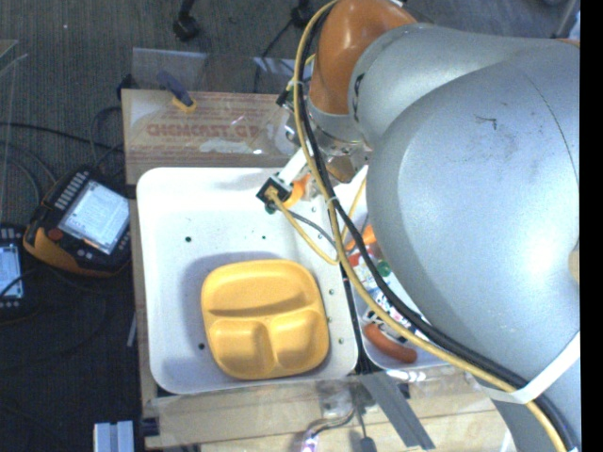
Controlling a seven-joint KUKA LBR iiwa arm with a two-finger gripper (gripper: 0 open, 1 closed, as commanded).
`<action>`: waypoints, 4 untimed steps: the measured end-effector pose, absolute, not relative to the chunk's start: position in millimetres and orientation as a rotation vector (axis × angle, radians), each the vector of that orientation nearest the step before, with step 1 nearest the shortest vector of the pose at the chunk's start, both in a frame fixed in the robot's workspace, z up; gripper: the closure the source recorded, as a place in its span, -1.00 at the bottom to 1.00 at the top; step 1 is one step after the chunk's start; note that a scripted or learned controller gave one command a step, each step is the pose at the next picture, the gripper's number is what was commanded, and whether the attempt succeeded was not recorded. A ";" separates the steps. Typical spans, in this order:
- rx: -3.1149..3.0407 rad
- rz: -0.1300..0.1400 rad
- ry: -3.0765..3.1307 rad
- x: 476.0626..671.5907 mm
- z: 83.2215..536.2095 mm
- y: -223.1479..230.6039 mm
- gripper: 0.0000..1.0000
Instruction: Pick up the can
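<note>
- The grey arm (pixel 471 186) is looming over the right bin (pixel 377 347), hiding the can; its place is unclear.
- The gripper's state cannot be told.
- Judgement: locating the can comes first, before descending.

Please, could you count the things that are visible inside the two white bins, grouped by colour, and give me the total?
Yellow: 1, the divided tray lying in the left bin.
Red: 1, a small sausage-shaped thing at the near edge of the right bin.
Total: 2 clearly visible. The arm covers most of the right bin, so anything under it is uncounted.
</note>
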State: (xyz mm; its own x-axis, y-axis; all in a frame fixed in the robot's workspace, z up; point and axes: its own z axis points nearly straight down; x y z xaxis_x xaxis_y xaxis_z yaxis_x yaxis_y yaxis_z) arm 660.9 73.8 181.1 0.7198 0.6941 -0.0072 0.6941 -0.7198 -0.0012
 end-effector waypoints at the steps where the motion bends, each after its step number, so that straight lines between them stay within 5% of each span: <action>1: 3.084 -0.008 0.593 632.0 213.5 199.6 1.00; 2: 2.800 -0.011 1.419 635.8 252.0 148.0 1.00; 3: 3.073 -0.009 0.645 603.0 225.9 229.3 1.00; 4: 3.062 -0.013 0.685 482.4 179.4 214.5 1.00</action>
State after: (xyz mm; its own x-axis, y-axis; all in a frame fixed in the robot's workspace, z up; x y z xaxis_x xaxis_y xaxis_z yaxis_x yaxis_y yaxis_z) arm 482.4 214.5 179.4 0.9047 0.4260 -0.0090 0.4260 -0.9047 0.0020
